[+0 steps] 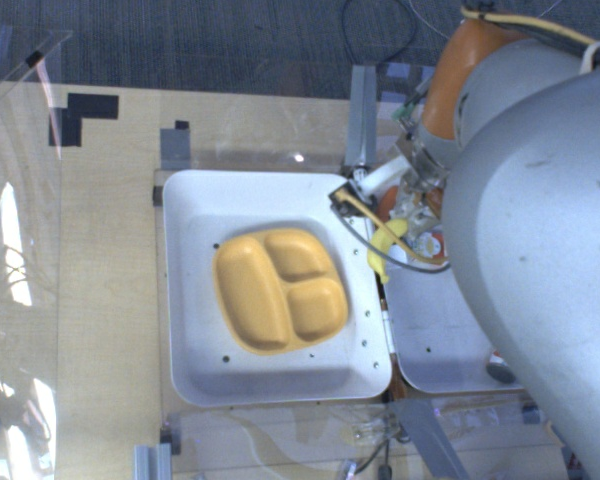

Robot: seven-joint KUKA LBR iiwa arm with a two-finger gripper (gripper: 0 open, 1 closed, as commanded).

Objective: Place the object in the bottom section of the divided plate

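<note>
A yellow divided plate [280, 290] lies in the left white bin [190, 268], with one long section on its left side and two smaller sections on its right. My gripper [412, 208] hangs over the left edge of the right bin [430, 353], beneath the orange band of the arm. Just below it, close to the wall between the bins, is a small yellow object [386, 241]. I cannot make out whether the gripper touches it. Orange and red items [432, 244] lie partly hidden under the arm.
The grey arm [540, 258] covers most of the right bin. A black cable [358, 213] loops from the wrist over the bins' shared edge. A clear panel [20, 218] stands at the bench's left.
</note>
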